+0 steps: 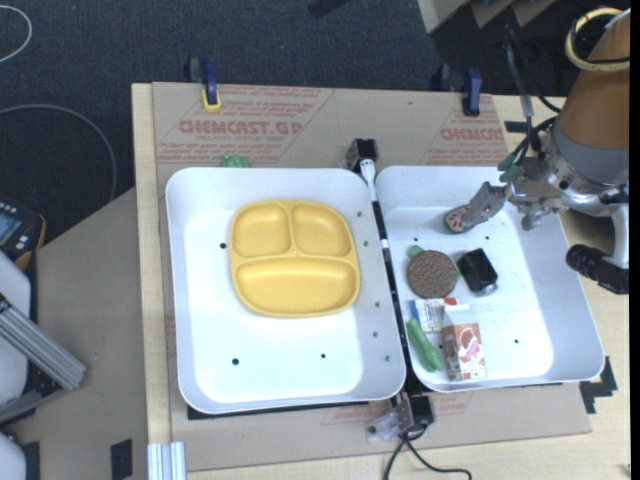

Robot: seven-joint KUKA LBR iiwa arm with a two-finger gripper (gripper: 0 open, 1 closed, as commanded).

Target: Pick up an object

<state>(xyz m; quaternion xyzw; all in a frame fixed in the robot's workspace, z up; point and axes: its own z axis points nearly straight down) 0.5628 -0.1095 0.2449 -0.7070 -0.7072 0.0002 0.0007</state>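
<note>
Camera view: jaws [468,216] over right bin [560,308]

Two white bins [200,298], one yellow divided plate [294,258], roughly five small objects [432,273].

I've got the arm [598,88] coming in from the right edge, its orange band sitting high above the grey wrist [560,173]. The wrist is angled leftward and down, and the gripper [470,213] stretches out from it at a slant, tip lowest. From this overhead angle I can't make out how the jaws are set.
</note>
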